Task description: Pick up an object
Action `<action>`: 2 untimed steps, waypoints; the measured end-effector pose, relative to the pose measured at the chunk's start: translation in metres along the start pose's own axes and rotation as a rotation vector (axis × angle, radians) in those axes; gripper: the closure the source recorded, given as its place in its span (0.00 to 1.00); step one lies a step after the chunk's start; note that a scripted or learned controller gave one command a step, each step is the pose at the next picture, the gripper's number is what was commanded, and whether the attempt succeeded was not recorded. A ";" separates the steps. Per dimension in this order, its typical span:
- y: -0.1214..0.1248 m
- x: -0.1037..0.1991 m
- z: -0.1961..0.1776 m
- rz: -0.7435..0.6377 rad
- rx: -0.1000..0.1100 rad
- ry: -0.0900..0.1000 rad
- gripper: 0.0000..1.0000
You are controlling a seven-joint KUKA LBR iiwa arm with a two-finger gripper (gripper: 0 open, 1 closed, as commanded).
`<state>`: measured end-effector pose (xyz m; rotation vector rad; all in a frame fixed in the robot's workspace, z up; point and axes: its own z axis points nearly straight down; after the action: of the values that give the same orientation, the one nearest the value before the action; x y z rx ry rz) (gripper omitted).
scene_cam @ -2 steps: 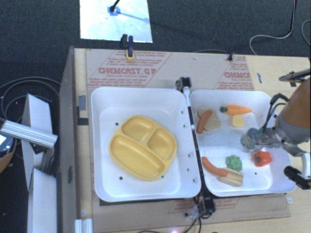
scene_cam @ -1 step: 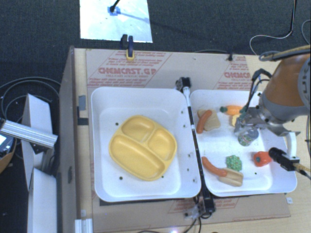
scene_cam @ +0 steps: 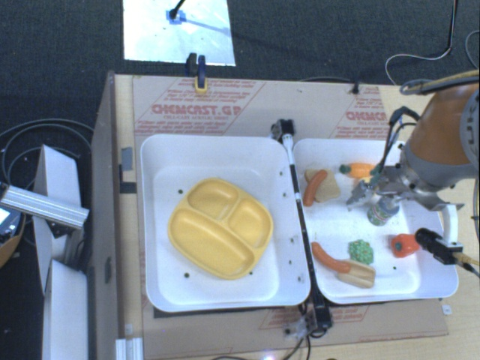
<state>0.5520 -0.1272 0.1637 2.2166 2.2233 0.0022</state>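
My gripper [scene_cam: 373, 201] hangs over the middle of the right bin [scene_cam: 431, 283], reaching in from the right. Toy foods lie around it. An orange carrot [scene_cam: 359, 169] is just behind it, and a red-orange sausage [scene_cam: 313, 187] leans on a tan slice [scene_cam: 328, 190] to its left. A green broccoli piece [scene_cam: 361, 250] lies in front of it, with a red pepper [scene_cam: 403, 244] to the front right. Another orange sausage [scene_cam: 329, 256] and a tan wooden piece [scene_cam: 357, 277] rest near the front wall. I see nothing between the gripper and the bin floor.
The left bin [scene_cam: 161, 201] holds a yellow divided plate [scene_cam: 220, 227]. A ridge with a black clip [scene_cam: 283, 130] at its far end separates the two bins. Cardboard lies under both bins.
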 end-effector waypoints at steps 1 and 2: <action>0.062 0.016 0.055 -0.001 0.002 0.001 0.00; 0.086 0.036 0.075 -0.002 -0.004 -0.001 0.00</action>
<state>0.6377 -0.0906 0.0884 2.2125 2.2228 0.0062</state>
